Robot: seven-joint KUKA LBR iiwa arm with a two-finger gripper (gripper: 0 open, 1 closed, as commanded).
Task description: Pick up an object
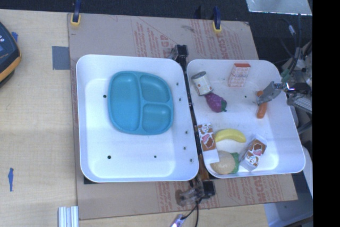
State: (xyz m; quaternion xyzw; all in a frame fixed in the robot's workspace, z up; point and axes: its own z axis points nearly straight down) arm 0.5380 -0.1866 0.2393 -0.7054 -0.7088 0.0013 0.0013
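Reaching in from the right over the right bin [287, 167], the hand [268, 92] hovers with fingers slightly apart and nothing between them, an orange carrot [261, 109] lying just below its tips near the bin's right wall, long axis running roughly top to bottom of the view.

Two white bins [87, 114] sit side by side. The left holds one blue plate [141, 102]. The right holds one can [201, 83], one eggplant [215, 102], one banana [229, 136], one carrot [261, 109] and three cartons [239, 74].
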